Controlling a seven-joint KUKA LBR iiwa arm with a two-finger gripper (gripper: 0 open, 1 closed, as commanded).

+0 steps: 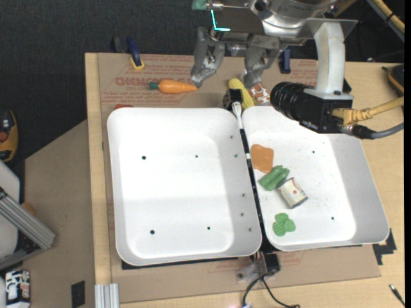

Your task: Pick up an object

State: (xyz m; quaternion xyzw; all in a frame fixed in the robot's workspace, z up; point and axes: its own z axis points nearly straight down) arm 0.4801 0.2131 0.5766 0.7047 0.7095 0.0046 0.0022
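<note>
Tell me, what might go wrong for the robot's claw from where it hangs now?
Three risks, as guesses:
1. The gripper hangs open over the bench behind the bins, between the toy carrot and the yellow piece. Closing there may catch nothing.
2. Coming straight down, a finger could nudge the carrot away.
3. The orange piece, green piece and small can lie bunched in the right bin, so a grab there might pinch two or slip.
</note>
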